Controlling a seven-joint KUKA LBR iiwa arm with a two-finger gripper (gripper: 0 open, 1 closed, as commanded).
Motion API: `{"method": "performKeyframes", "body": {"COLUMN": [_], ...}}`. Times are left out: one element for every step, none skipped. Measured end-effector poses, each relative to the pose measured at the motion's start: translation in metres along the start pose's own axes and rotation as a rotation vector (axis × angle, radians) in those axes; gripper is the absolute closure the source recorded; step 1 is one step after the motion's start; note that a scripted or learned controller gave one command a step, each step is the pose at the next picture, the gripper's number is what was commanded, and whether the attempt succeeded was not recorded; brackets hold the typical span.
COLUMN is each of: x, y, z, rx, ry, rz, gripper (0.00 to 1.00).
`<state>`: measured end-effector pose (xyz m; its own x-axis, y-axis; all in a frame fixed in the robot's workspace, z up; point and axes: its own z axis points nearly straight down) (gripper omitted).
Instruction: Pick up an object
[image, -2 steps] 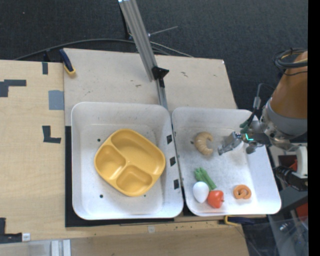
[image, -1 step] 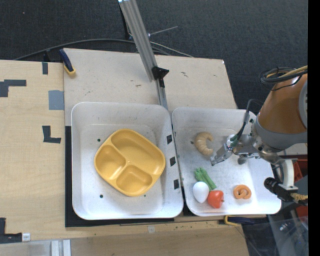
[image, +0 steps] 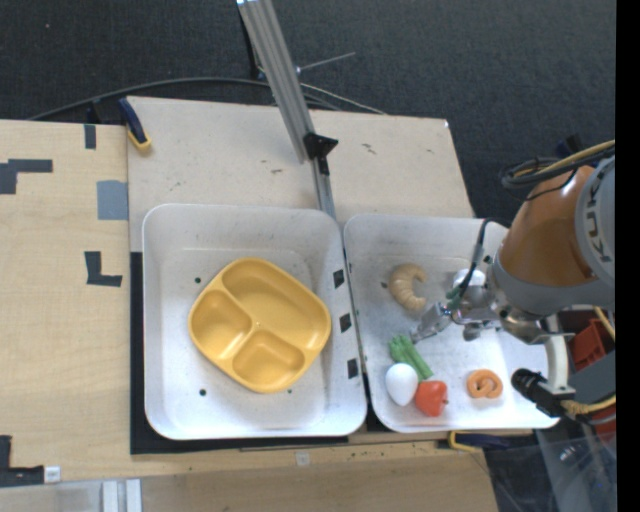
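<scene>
Left bin (image: 160, 300): yellow divided plate (image: 260, 323) at centre.
Right bin (image: 420, 235): croissant (image: 408, 285) at 11 o'clock; green stalk (image: 410, 356), white egg (image: 401, 383), red tomato (image: 431, 398), orange ring (image: 484, 385) toward 6 o'clock.
Hand (image: 436, 322): above right bin's centre, nothing visibly clamped; fingers' state impossible to tell.

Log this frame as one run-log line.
arm: over right bin | gripper: between croissant and greens, nothing seen held | egg, tomato, orange ring: near front | left bin: yellow tray

Tray (image: 260, 323) in L bin (image: 160, 300), croissant (image: 407, 285) R.
</scene>
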<state>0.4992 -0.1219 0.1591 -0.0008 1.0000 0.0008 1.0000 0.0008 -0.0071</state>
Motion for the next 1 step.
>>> {"method": "performKeyframes", "body": {"x": [-0.0004], "y": [-0.0021], "z": [0.0437], "rx": [0.000], "ry": [0.001], "rz": [0.000], "gripper": [0.00]}}
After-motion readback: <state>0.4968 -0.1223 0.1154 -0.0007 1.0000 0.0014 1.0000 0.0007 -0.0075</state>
